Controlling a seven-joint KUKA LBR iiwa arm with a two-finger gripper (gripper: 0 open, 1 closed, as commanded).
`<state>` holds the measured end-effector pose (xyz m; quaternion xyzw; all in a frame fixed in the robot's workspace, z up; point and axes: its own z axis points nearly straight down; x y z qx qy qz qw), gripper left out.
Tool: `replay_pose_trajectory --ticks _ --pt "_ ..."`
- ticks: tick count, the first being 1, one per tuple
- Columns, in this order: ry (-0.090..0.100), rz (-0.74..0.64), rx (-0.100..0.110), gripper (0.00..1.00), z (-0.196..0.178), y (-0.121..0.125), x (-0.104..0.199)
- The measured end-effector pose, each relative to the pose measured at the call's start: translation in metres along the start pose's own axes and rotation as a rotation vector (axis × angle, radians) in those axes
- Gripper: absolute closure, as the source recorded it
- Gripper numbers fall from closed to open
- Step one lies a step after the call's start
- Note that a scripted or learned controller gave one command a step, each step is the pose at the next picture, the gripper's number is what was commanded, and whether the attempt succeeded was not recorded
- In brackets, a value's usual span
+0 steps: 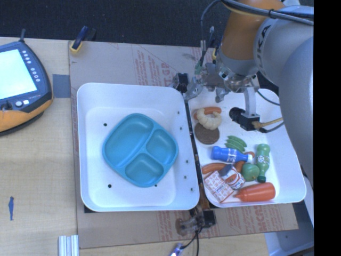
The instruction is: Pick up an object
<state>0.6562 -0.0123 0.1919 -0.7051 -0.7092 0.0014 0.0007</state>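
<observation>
Arm poised over the far end of the right bin, nothing picked yet.

The gripper hung above the right bin; whether it was released or clenched could not be told, and nothing showed in its grasp. The candidate objects lay crowded below it: a blue bottle, green pea pod, brown disc and red ketchup bottle. The left bin held a blue divided plate, probably left apart as a separate target.

One fixed camera looks down aslant on both bins.
</observation>
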Motion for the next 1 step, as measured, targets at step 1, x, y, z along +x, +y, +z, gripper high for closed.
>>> replay_pose_trajectory --ticks 1 --pt "0.0 0.0 0.0 0.0 0.0 0.0 0.0"
